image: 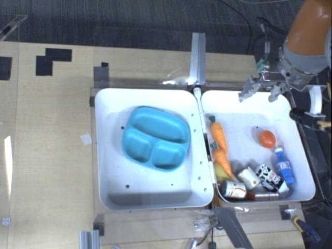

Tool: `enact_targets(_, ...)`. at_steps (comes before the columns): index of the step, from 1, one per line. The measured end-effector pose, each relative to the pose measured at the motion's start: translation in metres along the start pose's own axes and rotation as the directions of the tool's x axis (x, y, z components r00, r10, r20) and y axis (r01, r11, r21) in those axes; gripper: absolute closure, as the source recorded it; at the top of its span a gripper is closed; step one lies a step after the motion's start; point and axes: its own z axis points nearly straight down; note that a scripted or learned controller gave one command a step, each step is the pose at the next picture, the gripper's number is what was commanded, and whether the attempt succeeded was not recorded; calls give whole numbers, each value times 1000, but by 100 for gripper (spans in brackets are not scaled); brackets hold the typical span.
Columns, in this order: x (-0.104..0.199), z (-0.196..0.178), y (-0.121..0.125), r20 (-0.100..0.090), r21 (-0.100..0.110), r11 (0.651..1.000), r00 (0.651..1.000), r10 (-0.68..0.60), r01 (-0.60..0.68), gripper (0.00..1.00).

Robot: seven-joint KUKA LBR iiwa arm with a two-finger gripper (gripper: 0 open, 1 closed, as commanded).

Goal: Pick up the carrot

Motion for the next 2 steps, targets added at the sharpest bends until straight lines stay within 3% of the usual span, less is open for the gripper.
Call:
enact_targets(1,38,87,-5,0,-1,981,981,-194,194,0)
enact_targets(2,74,86,-1,0,-2,832,832,-555,555,0)
